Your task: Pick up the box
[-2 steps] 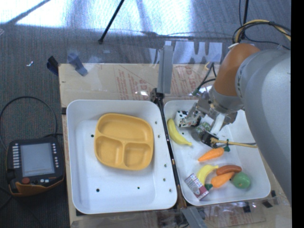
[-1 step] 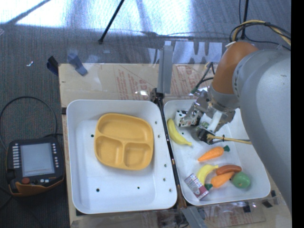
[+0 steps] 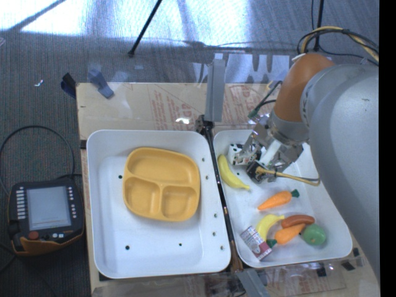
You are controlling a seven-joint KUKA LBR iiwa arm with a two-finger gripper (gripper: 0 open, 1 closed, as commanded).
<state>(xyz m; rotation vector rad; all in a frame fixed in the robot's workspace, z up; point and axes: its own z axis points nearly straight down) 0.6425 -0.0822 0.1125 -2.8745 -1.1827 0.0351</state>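
One small box, white with dark spots, lies at the far left corner of the right bin, just beyond the banana. It sits immediately left of the gripper, which hangs low beside it; whether anything is clamped I cannot tell. My judgement: closing that short leftward offset decides the grasp.

A robotics lab: a grey handheld control pendant with a screen lies on grey carpet, left of the wooden bench.
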